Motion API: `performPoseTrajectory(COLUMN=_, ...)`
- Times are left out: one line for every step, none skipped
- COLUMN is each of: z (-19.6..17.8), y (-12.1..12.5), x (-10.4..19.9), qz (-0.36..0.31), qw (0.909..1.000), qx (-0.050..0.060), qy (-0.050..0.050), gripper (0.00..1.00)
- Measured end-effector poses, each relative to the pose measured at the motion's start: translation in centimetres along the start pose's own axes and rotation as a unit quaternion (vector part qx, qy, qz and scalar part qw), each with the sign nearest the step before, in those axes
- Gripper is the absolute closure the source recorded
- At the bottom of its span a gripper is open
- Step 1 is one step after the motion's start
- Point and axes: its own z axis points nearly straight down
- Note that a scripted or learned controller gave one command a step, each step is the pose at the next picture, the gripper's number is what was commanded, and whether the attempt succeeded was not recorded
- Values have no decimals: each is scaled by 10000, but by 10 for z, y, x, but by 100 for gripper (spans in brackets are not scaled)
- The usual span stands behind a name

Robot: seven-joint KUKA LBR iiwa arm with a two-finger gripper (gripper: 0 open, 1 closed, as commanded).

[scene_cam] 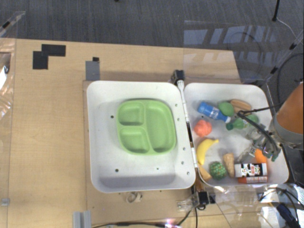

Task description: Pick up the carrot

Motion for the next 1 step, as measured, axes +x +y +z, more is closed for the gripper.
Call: performPoseTrajectory(z=6, y=11, x=-13, qz=1947, qw=9808, qx=68, qy=136, gripper=0)
